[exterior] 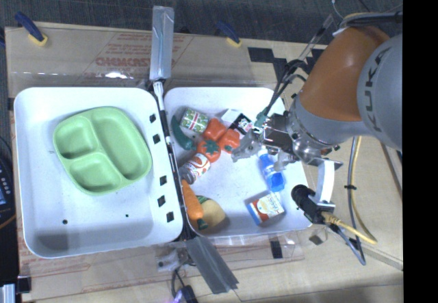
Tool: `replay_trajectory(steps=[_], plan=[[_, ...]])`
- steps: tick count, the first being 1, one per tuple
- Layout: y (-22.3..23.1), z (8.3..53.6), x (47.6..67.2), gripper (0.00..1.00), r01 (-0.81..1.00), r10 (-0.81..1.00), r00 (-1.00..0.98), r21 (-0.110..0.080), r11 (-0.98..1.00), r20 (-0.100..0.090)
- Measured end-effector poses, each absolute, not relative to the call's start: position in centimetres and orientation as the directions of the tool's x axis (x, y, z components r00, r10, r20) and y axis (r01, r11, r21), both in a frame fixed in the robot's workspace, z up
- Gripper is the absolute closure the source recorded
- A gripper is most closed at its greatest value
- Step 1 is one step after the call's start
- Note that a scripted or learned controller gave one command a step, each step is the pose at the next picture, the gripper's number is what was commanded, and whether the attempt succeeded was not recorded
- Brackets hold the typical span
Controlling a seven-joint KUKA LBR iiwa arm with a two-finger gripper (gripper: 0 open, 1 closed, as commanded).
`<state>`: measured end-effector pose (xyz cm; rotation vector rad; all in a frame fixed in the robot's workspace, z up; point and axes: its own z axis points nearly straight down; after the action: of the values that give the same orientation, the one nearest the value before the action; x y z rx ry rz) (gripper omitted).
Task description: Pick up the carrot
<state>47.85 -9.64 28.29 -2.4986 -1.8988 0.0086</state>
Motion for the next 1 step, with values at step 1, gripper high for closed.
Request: replay_trajectory(steps=[1], plan=[[-6.97, 28.60, 47.86, 0.00, 0.898, 0.898, 0.440, -0.004, -0.440, -0.005]])
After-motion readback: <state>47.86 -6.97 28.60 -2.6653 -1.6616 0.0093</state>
